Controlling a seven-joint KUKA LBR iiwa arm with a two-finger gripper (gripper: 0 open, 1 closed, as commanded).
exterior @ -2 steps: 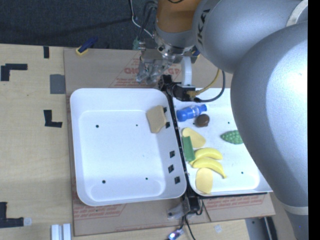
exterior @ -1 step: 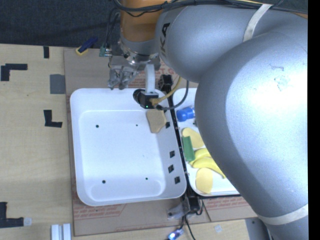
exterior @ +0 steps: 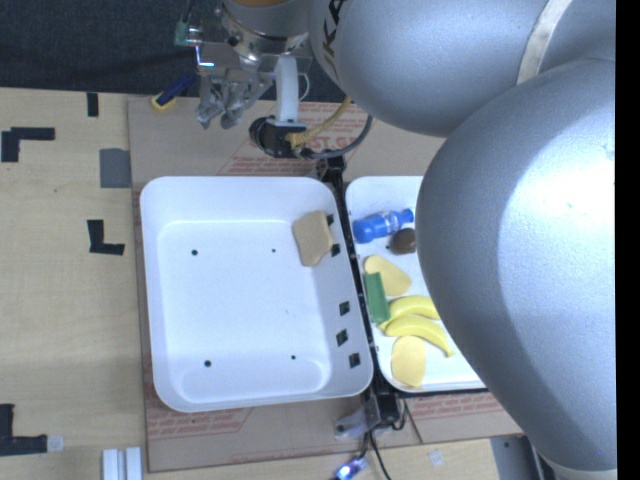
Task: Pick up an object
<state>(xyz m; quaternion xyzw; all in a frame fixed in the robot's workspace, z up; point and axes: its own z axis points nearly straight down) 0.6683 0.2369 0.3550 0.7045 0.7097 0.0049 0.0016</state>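
Overhead, the gripper (exterior: 228, 103) was held beyond both bins; whether it was open could not be told.
A descent centred on the tan block (exterior: 314, 238) was judged best.

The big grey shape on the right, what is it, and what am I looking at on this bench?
That grey shape is a robot arm, seen very close because the one camera sits above the bench and looks down at a slant. The arm reaches in from the right. Its gripper, a two-finger hand, hangs at the top, beyond the bins, with nothing visible between its fingers.

Below lie two shallow white bins. The left bin holds a tan block against its right wall. The right bin, partly hidden by the arm, holds a blue bottle, a small brown item, a green stick, a banana and pale yellow pieces.
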